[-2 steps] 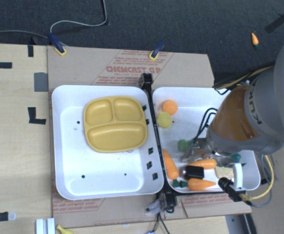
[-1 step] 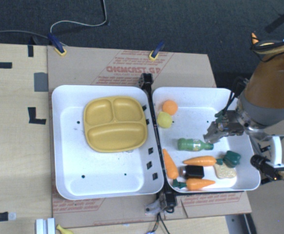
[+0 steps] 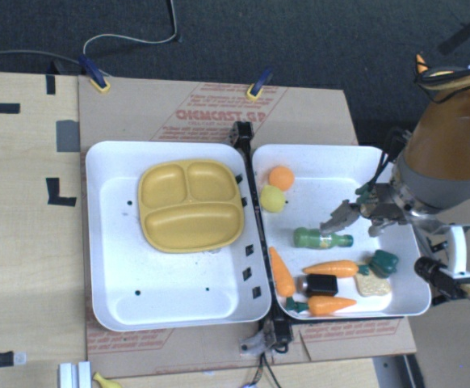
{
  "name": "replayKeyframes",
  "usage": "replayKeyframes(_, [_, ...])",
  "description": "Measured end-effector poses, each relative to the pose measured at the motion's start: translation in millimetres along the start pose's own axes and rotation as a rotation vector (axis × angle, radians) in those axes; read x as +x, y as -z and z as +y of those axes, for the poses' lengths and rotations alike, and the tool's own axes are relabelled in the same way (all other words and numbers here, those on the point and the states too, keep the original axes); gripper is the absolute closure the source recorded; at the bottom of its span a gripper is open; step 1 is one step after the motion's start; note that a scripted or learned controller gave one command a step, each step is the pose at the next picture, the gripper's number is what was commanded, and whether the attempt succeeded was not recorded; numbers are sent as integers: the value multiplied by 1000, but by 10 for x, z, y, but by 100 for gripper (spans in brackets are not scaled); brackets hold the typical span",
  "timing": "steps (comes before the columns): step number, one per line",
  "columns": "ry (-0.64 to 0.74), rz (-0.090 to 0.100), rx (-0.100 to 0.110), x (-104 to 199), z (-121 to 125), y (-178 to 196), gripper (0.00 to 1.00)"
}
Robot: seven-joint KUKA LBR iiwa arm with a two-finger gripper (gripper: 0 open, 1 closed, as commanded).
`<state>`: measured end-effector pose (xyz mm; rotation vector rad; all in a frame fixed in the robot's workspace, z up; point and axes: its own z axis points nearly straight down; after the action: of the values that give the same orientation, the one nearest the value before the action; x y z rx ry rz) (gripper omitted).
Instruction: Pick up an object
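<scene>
The arm enters from the right side of the right bin point(image 3: 324, 153), its orange band and grey wrist cut off by the frame edge. The gripper point(image 3: 338, 219) extends leftward at a low slant, with its tip directly above the green bottle point(image 3: 322, 238), which lies on its side near the bin's centre. Finger state cannot be determined: the tip reads as one dark, blurred shape, and no object is visibly pinched.

The orange ball point(image 3: 281, 177) and yellow ball point(image 3: 272, 200) sit near the bin's left wall, toward the far corner. Three carrots point(image 3: 331, 269) lie along the near edge beside a black block point(image 3: 322, 284). A dark green piece point(image 3: 383, 261) and a beige piece point(image 3: 372, 284) occupy the near right corner; their shapes are too small to identify. The left bin point(image 3: 106, 241) holds a yellow divided plate point(image 3: 191, 204) toward its far edge.
</scene>
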<state>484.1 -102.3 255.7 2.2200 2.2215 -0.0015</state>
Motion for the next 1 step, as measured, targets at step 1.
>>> replayKeyframes(1, [0, 2, 4, -158, -14, -1233, 0])
